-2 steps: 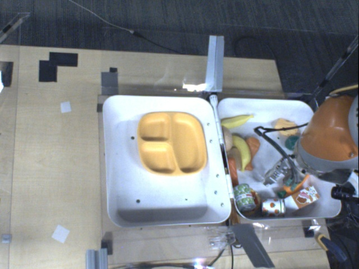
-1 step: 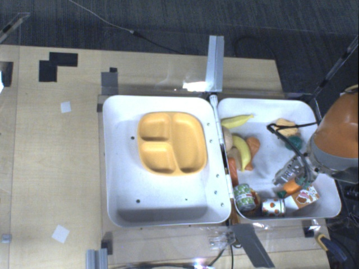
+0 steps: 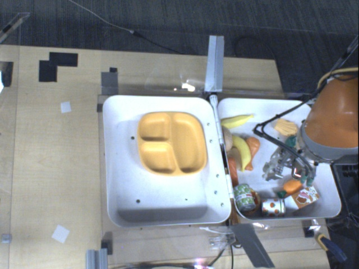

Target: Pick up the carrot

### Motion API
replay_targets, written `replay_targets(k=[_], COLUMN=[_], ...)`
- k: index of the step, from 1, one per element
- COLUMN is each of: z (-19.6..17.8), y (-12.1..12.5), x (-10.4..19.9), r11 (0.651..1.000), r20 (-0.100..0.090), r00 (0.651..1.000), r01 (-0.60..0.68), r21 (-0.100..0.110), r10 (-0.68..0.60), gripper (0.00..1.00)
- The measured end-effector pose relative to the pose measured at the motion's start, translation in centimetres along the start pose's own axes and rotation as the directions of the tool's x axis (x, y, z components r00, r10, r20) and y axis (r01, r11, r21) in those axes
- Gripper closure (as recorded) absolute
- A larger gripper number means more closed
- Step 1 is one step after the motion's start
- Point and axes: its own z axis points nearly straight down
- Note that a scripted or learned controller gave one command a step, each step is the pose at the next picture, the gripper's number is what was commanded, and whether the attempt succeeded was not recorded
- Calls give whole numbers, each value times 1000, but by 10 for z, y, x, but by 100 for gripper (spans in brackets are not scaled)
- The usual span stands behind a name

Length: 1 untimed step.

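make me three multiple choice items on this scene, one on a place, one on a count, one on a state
1. Where does the yellow divided tray lie?
A. left bin
B. right bin
C. on the bench outside the bins

2. How many compartments does the tray have?
A. two
B. three
C. five

3. What is the state of the gripper?
A. hovering over the tray
D. parked outside both bins
C. down in the right bin among the items

Answers: 1 A, the tray sits in the left bin. 2 B, three hollows show. 3 C, it is low among the toy foods.
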Motion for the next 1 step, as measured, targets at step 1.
replay_targets(k=[1], z=[71], y=[-73], x=[-44], r11=[949], r20=[-4], r00=[949], r01=[316], r21=[1], r10=[-316], gripper=[100])
